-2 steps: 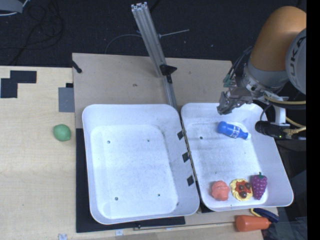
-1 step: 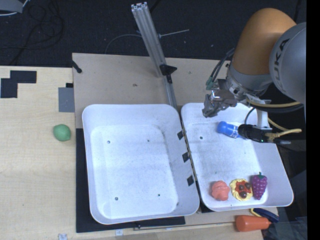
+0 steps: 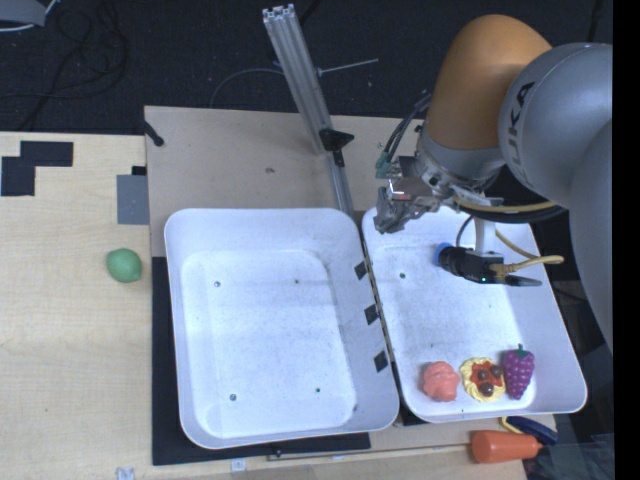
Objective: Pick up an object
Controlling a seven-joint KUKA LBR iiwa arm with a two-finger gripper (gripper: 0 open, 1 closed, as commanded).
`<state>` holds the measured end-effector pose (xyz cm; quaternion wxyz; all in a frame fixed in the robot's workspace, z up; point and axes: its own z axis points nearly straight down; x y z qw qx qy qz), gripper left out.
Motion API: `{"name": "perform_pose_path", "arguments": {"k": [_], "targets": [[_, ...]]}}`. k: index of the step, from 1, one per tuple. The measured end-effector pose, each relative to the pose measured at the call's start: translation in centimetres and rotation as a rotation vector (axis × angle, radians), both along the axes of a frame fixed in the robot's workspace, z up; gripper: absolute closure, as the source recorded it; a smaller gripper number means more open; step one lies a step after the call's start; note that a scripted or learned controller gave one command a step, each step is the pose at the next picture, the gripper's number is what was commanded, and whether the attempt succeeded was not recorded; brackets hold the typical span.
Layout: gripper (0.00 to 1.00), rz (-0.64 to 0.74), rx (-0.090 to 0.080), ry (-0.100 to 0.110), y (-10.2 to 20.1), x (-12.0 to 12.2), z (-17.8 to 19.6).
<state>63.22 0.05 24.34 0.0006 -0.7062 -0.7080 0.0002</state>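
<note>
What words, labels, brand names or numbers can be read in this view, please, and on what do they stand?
"KUKA": dark letters running vertically on the grey arm, partly cut by the curve of the casing, so only about the first three read clearly.
No other text can be read; the toys in the right bin carry no lettering.

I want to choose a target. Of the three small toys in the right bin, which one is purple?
The grape bunch, the rightmost of the three along the near edge of the right bin. The pink toy and the yellow and red toy lie to its left.
</note>
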Motion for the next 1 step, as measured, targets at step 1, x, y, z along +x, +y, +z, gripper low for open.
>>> {"name": "perform_pose_path", "arguments": {"k": [1], "targets": [[1.00, 0.001, 0.000, -0.001, 5.02, 0.25, 0.54]]}}
